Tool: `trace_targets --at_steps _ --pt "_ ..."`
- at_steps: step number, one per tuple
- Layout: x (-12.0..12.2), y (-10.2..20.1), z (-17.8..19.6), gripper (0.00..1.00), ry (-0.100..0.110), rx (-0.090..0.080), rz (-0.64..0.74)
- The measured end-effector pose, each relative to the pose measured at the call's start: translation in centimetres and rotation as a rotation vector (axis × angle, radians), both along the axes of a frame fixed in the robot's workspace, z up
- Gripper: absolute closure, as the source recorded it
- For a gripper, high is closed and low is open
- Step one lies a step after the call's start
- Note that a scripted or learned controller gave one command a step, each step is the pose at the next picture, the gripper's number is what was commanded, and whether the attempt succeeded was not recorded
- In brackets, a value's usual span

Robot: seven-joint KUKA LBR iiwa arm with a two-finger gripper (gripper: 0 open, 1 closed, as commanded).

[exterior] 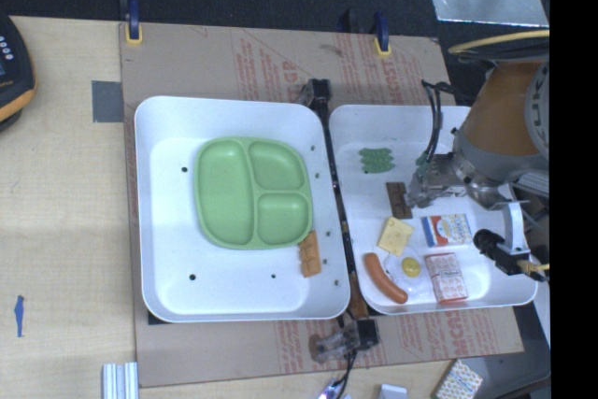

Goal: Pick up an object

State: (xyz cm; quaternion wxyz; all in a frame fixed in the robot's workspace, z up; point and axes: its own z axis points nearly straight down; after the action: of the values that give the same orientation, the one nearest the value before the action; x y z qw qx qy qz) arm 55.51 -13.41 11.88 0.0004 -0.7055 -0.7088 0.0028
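I read a pale green divided plate (252, 192) in the white left bin (163, 201). The white right bin (360, 131) carries a red-orange sausage (384, 277), yellow cheese slice (394, 235) and dark green leaf piece (377, 161).

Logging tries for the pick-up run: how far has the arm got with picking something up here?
Done: the arm has reached over the right bin, its gripper low beside the brown bar. In hand: nothing shows between its fingers. Left: the pick itself; the cheese slice, sausage, green leaf and small packets lie in that bin, and the green tray in the left bin.
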Motion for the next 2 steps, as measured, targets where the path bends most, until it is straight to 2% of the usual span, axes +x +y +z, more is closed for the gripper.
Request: trace_targets --at_steps 1,2 --pt "0.0 0.0 0.0 0.0 0.001 -0.001 0.002" --pt "0.7 3.9 -2.9 0.0 0.002 0.005 0.004"
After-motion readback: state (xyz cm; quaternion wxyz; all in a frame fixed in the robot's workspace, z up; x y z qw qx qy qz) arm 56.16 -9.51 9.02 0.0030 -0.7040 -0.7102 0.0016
